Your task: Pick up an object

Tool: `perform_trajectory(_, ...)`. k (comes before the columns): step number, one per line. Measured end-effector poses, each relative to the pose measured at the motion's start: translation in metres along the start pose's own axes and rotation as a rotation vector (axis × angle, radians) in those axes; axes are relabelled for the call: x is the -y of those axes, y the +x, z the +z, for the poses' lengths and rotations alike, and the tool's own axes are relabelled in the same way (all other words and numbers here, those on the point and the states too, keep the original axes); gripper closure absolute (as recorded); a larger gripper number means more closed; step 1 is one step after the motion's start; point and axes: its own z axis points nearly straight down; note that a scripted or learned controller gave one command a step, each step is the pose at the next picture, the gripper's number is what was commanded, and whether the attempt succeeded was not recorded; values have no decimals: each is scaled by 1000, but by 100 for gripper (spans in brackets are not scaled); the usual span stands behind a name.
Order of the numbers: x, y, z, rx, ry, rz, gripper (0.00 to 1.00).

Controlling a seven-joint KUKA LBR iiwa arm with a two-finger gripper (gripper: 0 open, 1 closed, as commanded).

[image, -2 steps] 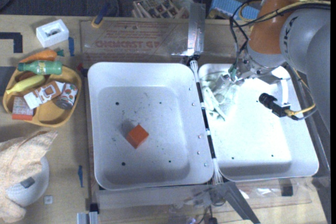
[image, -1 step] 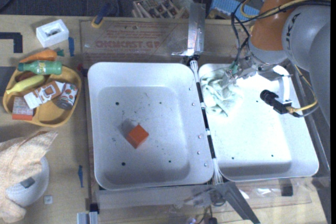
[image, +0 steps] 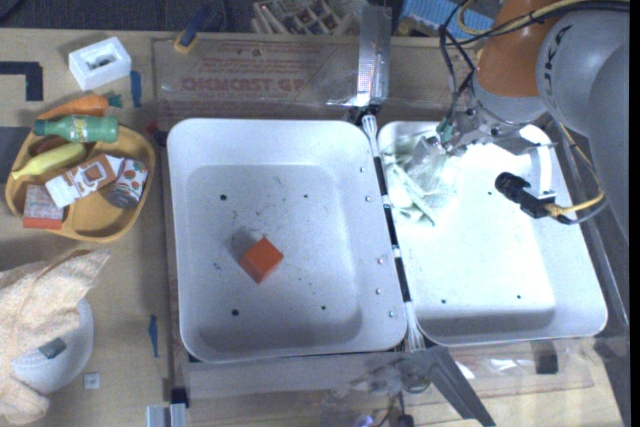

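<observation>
Camera view: arm w/ gripper point(image: 440, 143) sits at 12 o'clock of right bin point(image: 520, 315), over a pale, glare-washed clutter, prob. reaching for sthg there. Can't tell its grip state or contents. Orange block point(image: 263, 259) lies free, left bin point(image: 190, 215) center, toward 7 o'clock.

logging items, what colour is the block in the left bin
Orange block, plain, clearest in the camera view.
</observation>
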Motion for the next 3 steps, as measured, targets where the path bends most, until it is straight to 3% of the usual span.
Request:
perform_trajectory(1, 36, 16, 10, 5, -7, -39, 0)
perform_trajectory(2, 35, 15, -1, 4, -12, -36, 100)
perform_trajectory(3, -17, 70, -81, 0, 9, 80, 100)
